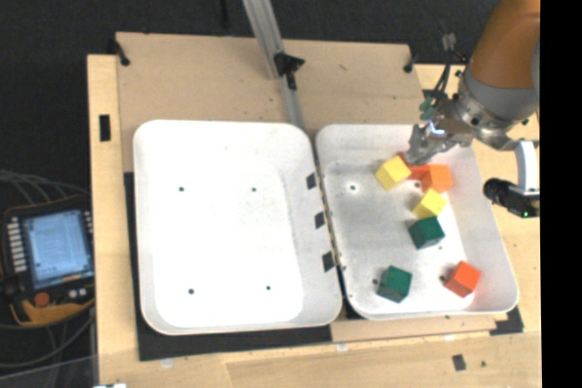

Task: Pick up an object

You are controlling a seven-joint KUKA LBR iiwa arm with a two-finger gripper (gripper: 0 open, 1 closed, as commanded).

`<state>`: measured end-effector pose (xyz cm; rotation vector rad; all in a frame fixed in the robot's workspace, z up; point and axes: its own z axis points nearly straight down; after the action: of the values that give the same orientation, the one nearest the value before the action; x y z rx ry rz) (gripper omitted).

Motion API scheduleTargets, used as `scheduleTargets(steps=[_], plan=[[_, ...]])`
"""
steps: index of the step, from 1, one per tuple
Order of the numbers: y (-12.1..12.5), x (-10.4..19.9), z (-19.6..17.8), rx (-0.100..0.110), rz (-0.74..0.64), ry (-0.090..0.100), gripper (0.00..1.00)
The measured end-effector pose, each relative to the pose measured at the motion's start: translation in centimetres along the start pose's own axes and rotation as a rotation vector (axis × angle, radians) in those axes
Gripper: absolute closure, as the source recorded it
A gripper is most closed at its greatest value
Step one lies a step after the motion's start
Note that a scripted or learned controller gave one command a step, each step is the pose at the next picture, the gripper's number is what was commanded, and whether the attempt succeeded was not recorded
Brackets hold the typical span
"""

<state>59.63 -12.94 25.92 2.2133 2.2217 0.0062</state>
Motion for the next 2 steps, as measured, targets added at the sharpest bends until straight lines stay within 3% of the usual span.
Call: scheduleTargets(steps=[2], plan=[[2.6, 10.0, -0.9, 0.004, -0.002, 0.0, 1.0]])
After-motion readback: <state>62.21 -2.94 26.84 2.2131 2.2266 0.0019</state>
